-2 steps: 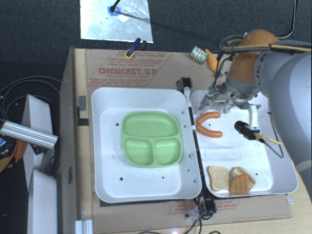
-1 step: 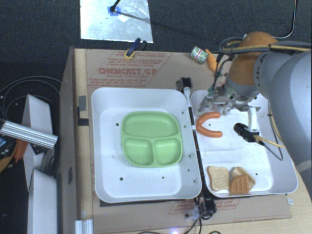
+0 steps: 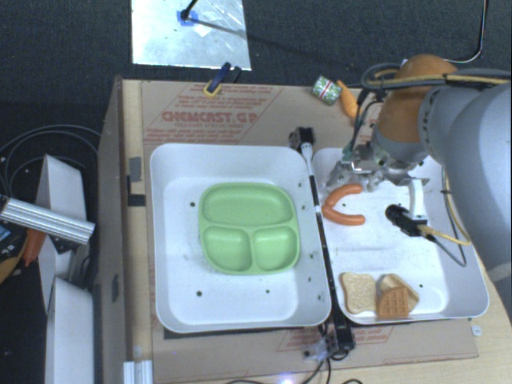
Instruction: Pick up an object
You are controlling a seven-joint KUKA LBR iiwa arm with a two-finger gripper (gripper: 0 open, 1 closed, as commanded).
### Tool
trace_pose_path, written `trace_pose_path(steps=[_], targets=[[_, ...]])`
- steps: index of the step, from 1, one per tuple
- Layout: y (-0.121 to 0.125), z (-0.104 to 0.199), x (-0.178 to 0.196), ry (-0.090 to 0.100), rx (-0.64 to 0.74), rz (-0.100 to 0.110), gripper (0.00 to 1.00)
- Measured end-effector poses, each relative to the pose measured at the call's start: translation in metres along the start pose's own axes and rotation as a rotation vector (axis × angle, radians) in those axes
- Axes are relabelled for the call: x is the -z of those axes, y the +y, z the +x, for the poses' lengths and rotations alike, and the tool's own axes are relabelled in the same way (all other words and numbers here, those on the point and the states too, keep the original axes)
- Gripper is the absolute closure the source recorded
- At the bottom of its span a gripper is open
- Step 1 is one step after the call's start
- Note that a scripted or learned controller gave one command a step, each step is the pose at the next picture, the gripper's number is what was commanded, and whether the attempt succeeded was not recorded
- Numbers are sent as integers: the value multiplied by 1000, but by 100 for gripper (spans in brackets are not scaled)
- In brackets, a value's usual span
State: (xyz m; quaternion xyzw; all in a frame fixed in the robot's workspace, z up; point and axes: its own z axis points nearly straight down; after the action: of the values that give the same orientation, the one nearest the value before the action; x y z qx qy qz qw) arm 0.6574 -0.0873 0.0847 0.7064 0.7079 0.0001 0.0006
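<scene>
Gripper (image 3: 358, 174) low over curved, smooth orange sausage (image 3: 342, 206) in right bin (image 3: 464, 294); finger opening possibly hidden, can't tell.

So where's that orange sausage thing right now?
The sausage lies in the right bin, near its upper left corner, just below the gripper and well above the bread slices.

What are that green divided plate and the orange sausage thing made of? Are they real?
The green plate looks like moulded plastic: one flat colour, rounded compartments, a soft matte sheen. The sausage seems a plastic or rubber toy, evenly orange and smooth, though the view cannot rule out real food.
</scene>
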Motion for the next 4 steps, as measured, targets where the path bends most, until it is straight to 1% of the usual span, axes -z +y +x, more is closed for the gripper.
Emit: trace_pose_path(steps=[1,2,3,4], targets=[[1,0,11,0,1,-3,100],[-42,34,101,1,2,-3,100],[-42,34,100,1,1,-2,0],[-89,4,53,0,-2,2,0]])
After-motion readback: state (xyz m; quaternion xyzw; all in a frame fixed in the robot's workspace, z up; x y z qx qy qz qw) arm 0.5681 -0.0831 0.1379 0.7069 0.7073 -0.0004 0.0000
